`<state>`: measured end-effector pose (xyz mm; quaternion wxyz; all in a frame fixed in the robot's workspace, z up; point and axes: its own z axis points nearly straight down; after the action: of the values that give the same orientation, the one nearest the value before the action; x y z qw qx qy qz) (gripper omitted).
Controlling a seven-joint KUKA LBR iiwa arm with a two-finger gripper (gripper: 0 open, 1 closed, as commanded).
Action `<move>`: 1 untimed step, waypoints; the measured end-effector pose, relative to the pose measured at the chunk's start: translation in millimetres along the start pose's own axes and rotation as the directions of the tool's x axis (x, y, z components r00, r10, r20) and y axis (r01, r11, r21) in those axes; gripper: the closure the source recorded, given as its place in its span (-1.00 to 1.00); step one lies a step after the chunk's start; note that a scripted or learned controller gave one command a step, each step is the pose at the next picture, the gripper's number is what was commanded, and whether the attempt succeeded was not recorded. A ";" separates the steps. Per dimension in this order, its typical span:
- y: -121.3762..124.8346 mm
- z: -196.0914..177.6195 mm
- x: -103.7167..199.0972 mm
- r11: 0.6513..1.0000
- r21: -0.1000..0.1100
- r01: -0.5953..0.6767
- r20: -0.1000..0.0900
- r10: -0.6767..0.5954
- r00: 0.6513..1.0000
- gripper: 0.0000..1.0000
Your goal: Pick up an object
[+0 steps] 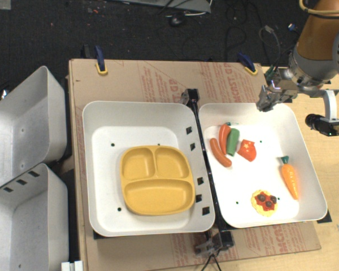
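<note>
gripper (266, 104) above right bin's (305, 151) far rim

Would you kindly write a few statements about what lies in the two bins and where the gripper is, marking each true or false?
1. The yellow divided plate lies in the left bin. True.
2. The carrot lies on the plate. False: it lies in the right bin, near its right wall.
3. The gripper is at the right bin's far rim. True.
4. The green piece lies alone. False: it touches an orange sausage.
</note>
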<state>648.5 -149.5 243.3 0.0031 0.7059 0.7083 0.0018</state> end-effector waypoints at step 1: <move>-9.2 10.9 56.7 1.000 0.009 0.003 -0.003 -0.003 1.000 1.00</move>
<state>639.2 -92.8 232.2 -0.0013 0.7047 0.7095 -0.0004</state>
